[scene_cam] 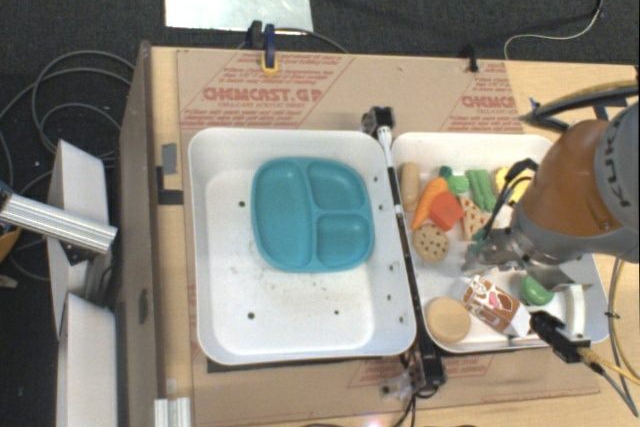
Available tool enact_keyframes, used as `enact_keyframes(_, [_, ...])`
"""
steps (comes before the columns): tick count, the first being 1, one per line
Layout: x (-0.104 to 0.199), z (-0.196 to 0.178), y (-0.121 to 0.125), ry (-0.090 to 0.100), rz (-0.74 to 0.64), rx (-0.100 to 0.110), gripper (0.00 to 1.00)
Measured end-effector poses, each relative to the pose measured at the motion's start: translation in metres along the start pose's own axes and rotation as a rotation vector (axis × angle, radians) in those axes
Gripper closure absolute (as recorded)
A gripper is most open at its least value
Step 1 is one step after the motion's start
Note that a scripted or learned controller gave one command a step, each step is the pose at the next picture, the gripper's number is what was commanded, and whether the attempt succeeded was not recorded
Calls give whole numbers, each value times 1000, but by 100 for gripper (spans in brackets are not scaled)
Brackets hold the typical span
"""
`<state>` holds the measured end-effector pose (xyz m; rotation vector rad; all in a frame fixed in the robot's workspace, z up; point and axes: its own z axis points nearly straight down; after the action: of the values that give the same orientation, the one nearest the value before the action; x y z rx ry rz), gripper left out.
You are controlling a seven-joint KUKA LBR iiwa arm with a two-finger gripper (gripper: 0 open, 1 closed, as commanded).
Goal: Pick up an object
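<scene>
Gripper (492, 253) hangs low in the right bin (590, 315); whether it is open or closed can't be told. Crowding it: a brown-and-white carton (491, 303) at 6 o'clock, a cookie (431, 241) at 9, an orange carrot (433, 201) at 10. A teal divided plate (311, 214) sits in the left bin (225, 315).

A robot arm (585, 185) with a broad, rounded orange-brown band, grey casing at its three o'clock side bearing part of a dark letter. At its six o'clock end, a grey wrist, dark cables, and a white-and-black gripper (520, 285) assembly.
</scene>
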<state>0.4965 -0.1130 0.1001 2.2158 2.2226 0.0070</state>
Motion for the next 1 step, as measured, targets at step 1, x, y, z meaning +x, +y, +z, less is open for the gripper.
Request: enact_keyframes(1, [0, 0, 0, 0, 0, 0, 0])
